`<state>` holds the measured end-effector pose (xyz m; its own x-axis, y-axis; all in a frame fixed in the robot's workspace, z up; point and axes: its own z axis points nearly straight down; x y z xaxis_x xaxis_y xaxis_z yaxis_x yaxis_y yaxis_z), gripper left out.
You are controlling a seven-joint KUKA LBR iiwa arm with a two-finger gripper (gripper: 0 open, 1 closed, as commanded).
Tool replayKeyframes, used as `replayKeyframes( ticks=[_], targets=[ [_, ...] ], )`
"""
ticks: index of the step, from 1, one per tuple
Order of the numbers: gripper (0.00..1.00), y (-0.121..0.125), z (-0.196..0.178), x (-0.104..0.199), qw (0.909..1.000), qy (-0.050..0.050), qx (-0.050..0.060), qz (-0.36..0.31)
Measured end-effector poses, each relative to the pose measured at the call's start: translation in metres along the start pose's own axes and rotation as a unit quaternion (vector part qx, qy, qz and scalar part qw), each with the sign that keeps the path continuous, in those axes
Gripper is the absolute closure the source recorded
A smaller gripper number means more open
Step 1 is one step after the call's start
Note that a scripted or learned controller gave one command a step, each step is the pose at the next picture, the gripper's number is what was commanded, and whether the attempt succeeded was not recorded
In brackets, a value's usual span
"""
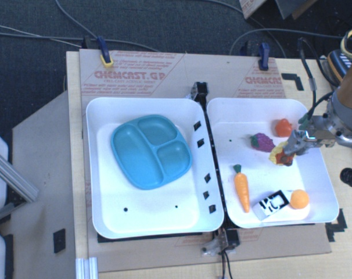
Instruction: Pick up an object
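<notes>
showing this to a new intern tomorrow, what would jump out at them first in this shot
Likely the blue divided plate, lying alone in the left bin. Next, the bright toy food scattered in the right bin: a carrot, purple grapes and an orange ball. The claw is down among them near a red piece.

we look down from one fixed camera above the bench [164, 68], at a slant and from some height, taking in both white bins [100, 173] side by side.
</notes>
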<state>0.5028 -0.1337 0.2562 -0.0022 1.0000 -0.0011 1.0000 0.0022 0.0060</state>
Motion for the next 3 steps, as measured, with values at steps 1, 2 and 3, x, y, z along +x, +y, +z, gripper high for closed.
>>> replayKeyframes(
  ticks=[1, 2, 3],
  targets=[
    [1.0, 0.001, -0.045, 0.0, 1.0, 0.0, 0.0, 0.0],
    [1.0, -0.003, -0.02, 0.053, 1.0, 0.002, 0.005, -0.002],
    [1.0, 0.001, -0.004, 0.1, 1.0, 0.002, 0.005, -0.002]
  ],
)
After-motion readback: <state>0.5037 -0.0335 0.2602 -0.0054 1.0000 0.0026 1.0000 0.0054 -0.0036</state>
